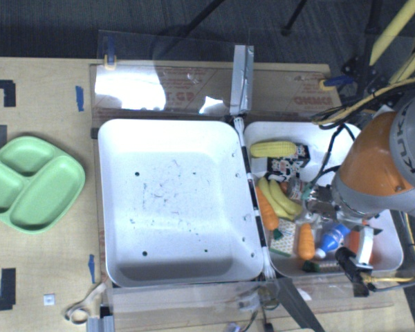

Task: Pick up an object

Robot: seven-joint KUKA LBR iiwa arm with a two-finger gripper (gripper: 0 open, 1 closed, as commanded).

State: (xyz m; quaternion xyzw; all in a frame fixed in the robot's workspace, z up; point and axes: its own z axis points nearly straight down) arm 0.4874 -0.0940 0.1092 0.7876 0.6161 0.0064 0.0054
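Toy food fills the right bin at the lower right of the frame: a corn cob near its top edge, a black-and-white patterned piece just below that, bananas in the middle, a long carrot against the left wall, and a short orange piece beside a blue item toward the bottom. The arm comes in from the right and hangs over this bin, and its gripper sits low among the bananas and the orange piece; the wrist hides the tips, so how wide the claw stands and whether anything is caught in it cannot be told. The left bin in the middle of the frame and the green divided plate at the left are well apart from the action. To do the pick well, I would judge that the claw should settle on one item standing clear of its neighbours, such as the short orange piece, close across its narrow width, and lift straight up so the crowded bananas are not dragged along.
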